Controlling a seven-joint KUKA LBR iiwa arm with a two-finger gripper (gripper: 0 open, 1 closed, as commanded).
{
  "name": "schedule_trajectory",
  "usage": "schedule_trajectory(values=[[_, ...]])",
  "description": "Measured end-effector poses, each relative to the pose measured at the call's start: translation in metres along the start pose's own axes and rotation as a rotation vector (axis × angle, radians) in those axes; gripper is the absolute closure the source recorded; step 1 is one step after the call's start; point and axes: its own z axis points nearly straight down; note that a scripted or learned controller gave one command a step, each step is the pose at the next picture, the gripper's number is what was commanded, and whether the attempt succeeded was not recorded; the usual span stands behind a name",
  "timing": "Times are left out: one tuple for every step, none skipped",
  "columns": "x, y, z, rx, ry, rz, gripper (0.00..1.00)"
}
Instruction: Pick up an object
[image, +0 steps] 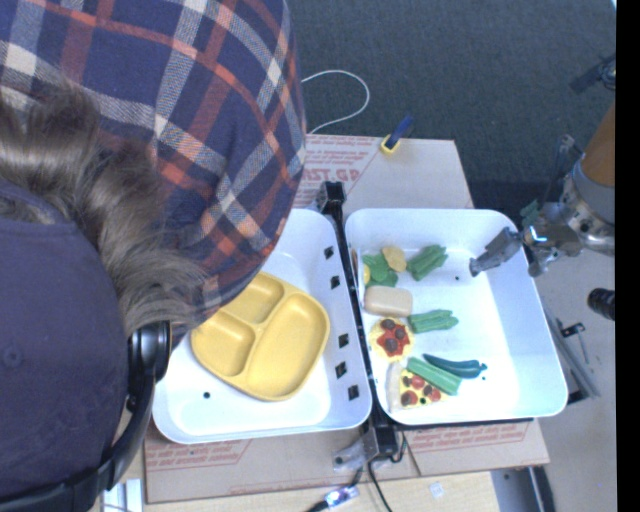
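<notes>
Presently we note the gripper (497, 250), grip state indeterminate, over the right bin (520, 330). The green pepper (428, 260), left of it, looks light and rigid; grasp mid-body.

A divided plate (263, 346) lies in the left bin (300, 415); toy food (412, 325) clusters along the left side of the right bin (520, 345). A person (150, 150) leans over the left bin's far corner.
</notes>
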Motion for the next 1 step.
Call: schedule_trajectory(values=[[0.0002,0.0020,-0.0064,-0.011,-0.003,-0.003,0.00]])
